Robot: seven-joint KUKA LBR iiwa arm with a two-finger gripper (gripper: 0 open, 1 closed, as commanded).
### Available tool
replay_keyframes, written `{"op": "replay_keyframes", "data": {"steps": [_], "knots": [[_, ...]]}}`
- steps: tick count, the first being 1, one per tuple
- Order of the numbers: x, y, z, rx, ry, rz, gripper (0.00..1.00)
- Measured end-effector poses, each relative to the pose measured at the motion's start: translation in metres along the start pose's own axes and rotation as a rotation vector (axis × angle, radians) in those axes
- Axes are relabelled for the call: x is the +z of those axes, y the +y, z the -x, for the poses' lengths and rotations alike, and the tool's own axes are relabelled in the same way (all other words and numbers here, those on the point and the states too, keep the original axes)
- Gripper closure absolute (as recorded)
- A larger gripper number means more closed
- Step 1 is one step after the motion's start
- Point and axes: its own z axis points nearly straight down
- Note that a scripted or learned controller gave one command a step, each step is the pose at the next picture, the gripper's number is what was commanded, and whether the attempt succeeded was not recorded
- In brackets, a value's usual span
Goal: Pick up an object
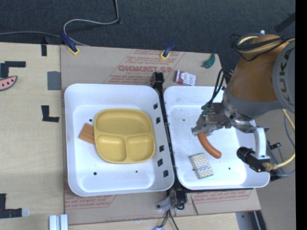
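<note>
Dark carpet (144, 8) beyond a cardboard-covered (139, 68) wooden bench (29, 143).

Bright, even overhead light; the white bins (115, 92) glare slightly. Soft shadows fall toward 6 o'clock. Focus is mildly soft throughout, grainy on the dark floor (192, 8).

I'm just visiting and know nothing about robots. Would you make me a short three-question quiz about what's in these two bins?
1. True or false: the yellow divided plate lies in the right bin.
2. What lies just below the gripper?
A. orange sausage
B. patterned card
C. brown cracker
3. Fill in: the cracker is partly tucked under the ____.

Key: 1 false, it lies in the left bin; 2 A; 3 plate.
</note>
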Motion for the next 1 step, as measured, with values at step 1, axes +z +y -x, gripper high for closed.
{"op": "replay_keyframes", "data": {"steps": [1], "knots": [[0.0029,-0.0144,-0.0428,0.0,0.0,0.0,1.0]]}}
